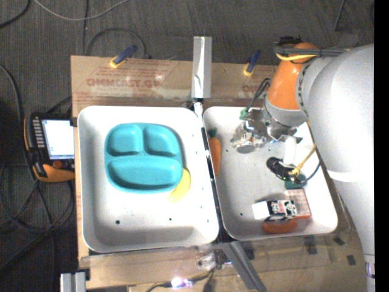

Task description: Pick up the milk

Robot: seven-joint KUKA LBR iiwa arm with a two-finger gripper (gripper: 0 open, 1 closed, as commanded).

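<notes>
The milk (282, 208) is a small white carton with a red end and dark print. It lies on its side near the front edge of the right bin (243, 224). My gripper (244, 136) hangs over the back left part of that bin, well behind the carton and to its left, with bare bin floor between them. Nothing shows between its tips. The grey arm with its orange band (285, 90) reaches in from the right.
An orange-red toy (279, 226) lies against the milk's front side. A carrot (214, 154) rests along the right bin's left wall. A black cable loop (278, 166) hangs below the wrist. The left bin (91, 163) holds a blue divided plate (144, 157) and a yellow banana (181, 187).
</notes>
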